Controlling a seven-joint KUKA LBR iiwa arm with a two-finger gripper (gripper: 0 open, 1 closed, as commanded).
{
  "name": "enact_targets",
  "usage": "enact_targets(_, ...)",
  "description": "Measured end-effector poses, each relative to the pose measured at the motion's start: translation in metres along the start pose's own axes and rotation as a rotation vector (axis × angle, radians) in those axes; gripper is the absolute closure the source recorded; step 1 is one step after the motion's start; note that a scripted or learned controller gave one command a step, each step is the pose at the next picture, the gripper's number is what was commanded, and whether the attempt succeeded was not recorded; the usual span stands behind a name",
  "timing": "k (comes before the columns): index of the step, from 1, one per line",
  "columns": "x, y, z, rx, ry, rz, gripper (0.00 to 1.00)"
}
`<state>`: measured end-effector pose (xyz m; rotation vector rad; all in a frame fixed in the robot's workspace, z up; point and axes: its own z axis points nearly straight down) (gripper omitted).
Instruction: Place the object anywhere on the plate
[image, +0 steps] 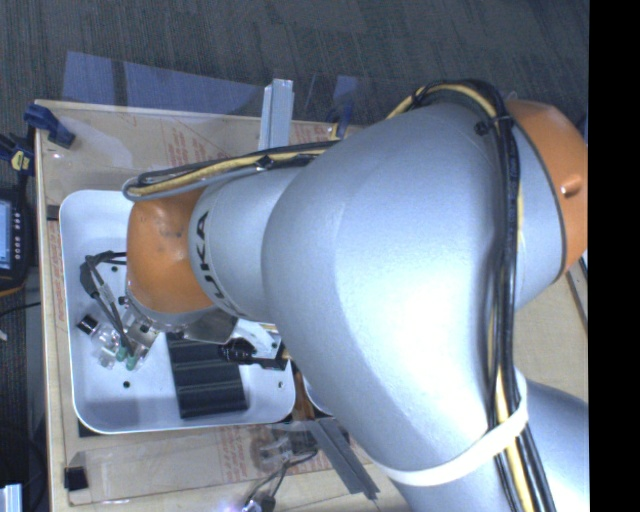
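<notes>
Counter (150, 140) with shallow white plastic bin (100, 405): gripper (118, 345) sits low near its view-left wall, open/closed can't tell, so risk is a missed grasp or wall strike.

A small dark object (88, 323), indistinct, lies in the white bin (68, 260).

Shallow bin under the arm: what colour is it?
White; the shallow bin shows best in the camera view.
</notes>
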<state>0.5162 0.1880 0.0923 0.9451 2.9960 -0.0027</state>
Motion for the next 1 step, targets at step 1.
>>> enact_targets(1, 0.0501, 0.0024, -0.1772, -0.004, -0.001, -0.258, 1.00)
